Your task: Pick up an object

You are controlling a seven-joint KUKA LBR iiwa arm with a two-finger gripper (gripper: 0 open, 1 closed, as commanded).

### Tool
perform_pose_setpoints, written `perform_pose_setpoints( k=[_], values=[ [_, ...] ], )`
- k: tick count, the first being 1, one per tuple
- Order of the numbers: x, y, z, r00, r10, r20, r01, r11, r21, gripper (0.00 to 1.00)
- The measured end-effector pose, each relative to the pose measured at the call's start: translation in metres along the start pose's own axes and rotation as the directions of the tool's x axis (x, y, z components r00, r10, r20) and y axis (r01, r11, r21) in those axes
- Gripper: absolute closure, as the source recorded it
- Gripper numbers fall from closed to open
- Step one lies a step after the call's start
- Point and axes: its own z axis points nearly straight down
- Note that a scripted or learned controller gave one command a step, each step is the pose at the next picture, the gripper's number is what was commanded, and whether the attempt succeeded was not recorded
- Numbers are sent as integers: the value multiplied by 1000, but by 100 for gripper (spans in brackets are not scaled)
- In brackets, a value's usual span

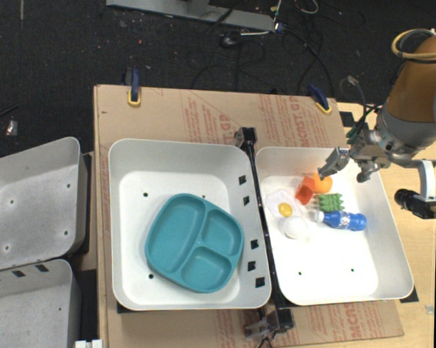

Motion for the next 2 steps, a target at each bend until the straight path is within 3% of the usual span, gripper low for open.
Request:
perform_pose_setpoints(
  k=[1, 2],
  values=[
    [0, 3, -8, 1000, -3, 2, 3, 1000, -12, 0],
    [-8, 6, 41, 1000, -1, 2, 1, 1000, -9, 0]
  ],
)
